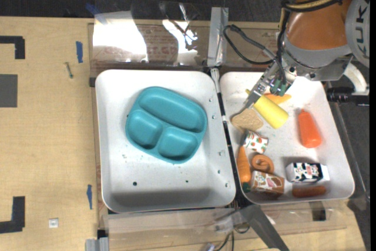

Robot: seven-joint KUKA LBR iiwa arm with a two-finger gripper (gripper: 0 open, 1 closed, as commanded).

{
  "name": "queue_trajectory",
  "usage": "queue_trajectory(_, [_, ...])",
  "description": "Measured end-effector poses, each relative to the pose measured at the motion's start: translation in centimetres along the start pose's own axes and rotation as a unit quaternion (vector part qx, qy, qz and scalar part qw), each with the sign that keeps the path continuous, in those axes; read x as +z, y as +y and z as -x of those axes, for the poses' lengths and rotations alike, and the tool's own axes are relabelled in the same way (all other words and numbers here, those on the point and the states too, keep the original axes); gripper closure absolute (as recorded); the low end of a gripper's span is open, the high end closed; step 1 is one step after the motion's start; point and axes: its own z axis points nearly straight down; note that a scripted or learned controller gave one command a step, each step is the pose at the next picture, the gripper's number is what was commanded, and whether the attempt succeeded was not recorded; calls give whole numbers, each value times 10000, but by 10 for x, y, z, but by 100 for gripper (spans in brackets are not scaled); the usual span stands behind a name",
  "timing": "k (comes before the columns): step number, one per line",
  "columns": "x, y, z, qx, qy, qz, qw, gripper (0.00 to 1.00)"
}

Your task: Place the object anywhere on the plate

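Observation:
A teal divided plate [166,123] lies in the left white bin [117,179]. In the right bin [338,153], a yellow block [272,111] rests at the upper middle with a tan bread slice [248,121] just left of it. My gripper [262,93] hangs low over the upper left part of the right bin, right at the yellow block's upper left end and above the bread slice. The arm's wrist hides the bin's upper right corner.
The right bin also holds an orange-red sausage [309,129], a carrot [244,165], a pretzel [262,163], a small patterned box [255,142], a cow-print carton [304,171], a red-labelled box [269,183] and a brown sausage [308,190]. The bins' shared wall [221,126] separates plate and objects.

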Motion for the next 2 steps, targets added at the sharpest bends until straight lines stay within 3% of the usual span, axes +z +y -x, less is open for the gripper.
queue_trajectory(1, [69,14,-115,-351,38,-6,9994,100])
queue_trajectory(2, [6,174,-126,-137,12,31,9999,100])
